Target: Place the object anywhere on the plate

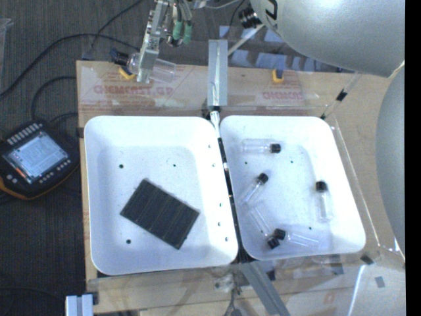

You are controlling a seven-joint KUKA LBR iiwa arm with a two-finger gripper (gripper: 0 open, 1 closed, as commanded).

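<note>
The plate [159, 214] is a dark ridged rectangle lying at a slant on the floor of the left bin [105, 137]. My gripper [146, 68] hangs high above the bench behind the left bin's far edge, well away from the plate. Its fingers are shut on a clear vial [163, 71] that sticks out to the right of the fingertips. Several more clear vials with black caps lie in the right bin [342, 150], among them one [260, 147] near the far wall and one [321, 199] at the right.
A metal divider post [217, 74] stands behind the seam between the bins. A teach pendant [36, 158] lies on the floor to the left. The arm's large grey body [329, 18] fills the top right.
</note>
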